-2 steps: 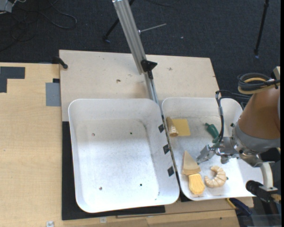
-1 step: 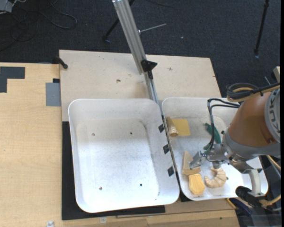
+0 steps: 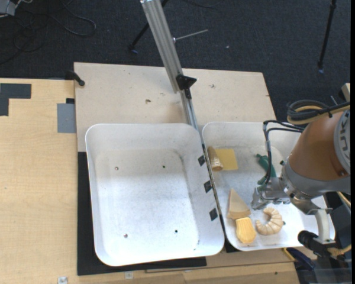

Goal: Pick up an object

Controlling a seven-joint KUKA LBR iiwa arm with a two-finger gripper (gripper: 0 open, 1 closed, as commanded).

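Camera view looks down on two shallow white plastic bins side by side: the larger left bin (image 3: 106,158) and the right bin (image 3: 242,132), where all the small objects lie. Near the divider in the right bin sits a flat tan square piece (image 3: 226,158) with a small brown cylinder (image 3: 215,159) touching its left edge. Lower down lie a pale tan wedge-shaped block (image 3: 236,205), a yellow rounded chunk (image 3: 245,231) just below it, and a cream ridged curved piece shaped like a shrimp (image 3: 270,222) to their right. A green object (image 3: 266,165) shows partly behind the arm. The grey metal gripper (image 3: 265,196) hangs low just above the shrimp-shaped piece, beside the wedge; whether its fingers are spread or closed cannot be told, and nothing is visibly between them.
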